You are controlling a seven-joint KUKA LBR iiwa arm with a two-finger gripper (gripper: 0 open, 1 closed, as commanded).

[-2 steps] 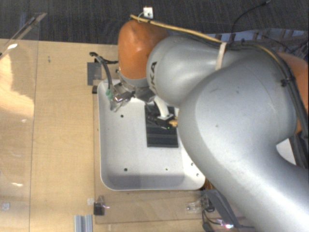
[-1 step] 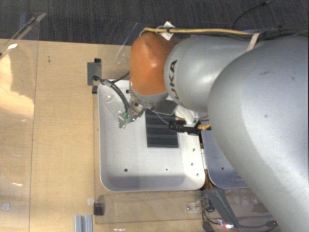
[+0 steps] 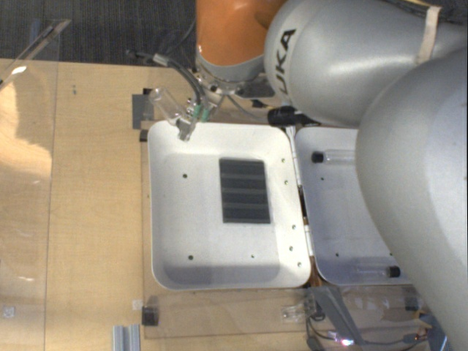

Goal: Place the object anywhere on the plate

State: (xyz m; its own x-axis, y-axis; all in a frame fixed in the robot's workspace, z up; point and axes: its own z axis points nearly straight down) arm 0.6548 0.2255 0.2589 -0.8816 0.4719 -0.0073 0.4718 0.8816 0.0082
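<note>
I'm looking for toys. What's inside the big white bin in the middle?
Inside the white bin lies a dark ribbed rectangle. The pincer hangs at its top corner. The grey arm covers much of the other bin.

Item: one dark ribbed slab (image 3: 245,190), charcoal grey, rectangular, its face divided into four horizontal bands. It lies flat on the floor of the left bin (image 3: 175,218), near centre and offset slightly toward 3 o'clock. Long axis runs 12 to 6 o'clock. Nothing touches it.
</note>
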